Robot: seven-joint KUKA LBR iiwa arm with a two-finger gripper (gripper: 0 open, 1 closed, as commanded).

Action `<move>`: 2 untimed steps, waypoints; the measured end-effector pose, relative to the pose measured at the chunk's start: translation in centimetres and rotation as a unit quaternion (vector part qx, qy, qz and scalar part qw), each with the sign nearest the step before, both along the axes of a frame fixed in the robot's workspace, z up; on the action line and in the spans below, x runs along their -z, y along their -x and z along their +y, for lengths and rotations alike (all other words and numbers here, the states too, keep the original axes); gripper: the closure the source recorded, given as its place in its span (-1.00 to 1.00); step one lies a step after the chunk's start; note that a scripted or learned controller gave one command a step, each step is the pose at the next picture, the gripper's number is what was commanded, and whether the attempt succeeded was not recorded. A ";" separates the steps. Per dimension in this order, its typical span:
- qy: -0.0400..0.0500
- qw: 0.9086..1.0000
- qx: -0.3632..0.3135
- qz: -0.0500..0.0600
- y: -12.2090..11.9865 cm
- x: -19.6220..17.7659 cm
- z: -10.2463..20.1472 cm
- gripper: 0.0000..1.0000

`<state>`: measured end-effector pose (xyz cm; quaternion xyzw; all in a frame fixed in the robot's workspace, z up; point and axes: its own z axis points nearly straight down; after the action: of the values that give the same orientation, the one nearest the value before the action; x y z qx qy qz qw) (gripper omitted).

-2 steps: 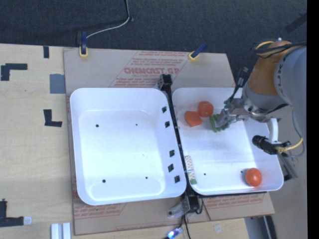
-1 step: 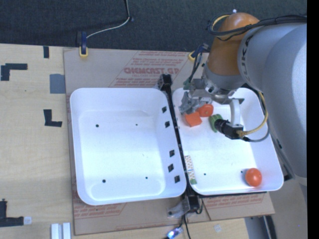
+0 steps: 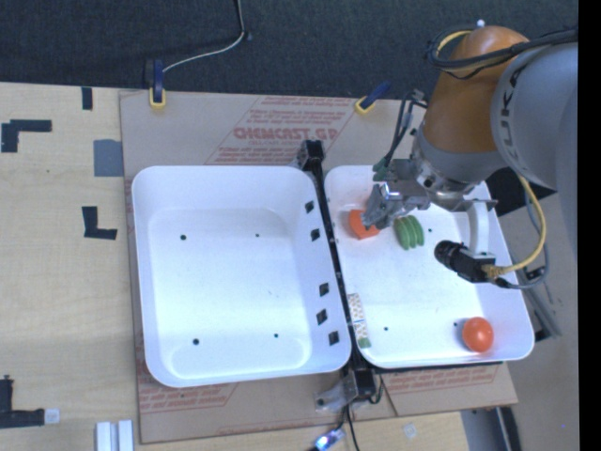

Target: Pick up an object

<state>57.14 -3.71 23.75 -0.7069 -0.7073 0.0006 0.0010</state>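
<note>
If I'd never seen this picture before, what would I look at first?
Probably the big grey arm with its shiny orange band, reaching in from the right over the right bin. Its gripper sits right at a small orange thing, with a green ridged thing beside it. An orange ball waits alone in that bin's near right corner.

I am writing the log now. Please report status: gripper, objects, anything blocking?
Gripper low in right bin, at orange object; grasp unconfirmed. Green object beside it, second orange object near front corner. Nothing blocking.
</note>
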 end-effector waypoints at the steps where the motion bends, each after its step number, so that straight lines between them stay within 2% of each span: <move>1: 0.000 1.000 -0.001 0.004 -0.1 -0.4 0.0 1.00; 2: 0.000 1.000 -0.001 0.006 -0.1 -1.1 0.0 1.00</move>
<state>57.29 -3.68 24.85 -0.7060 -0.7082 0.0053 0.0051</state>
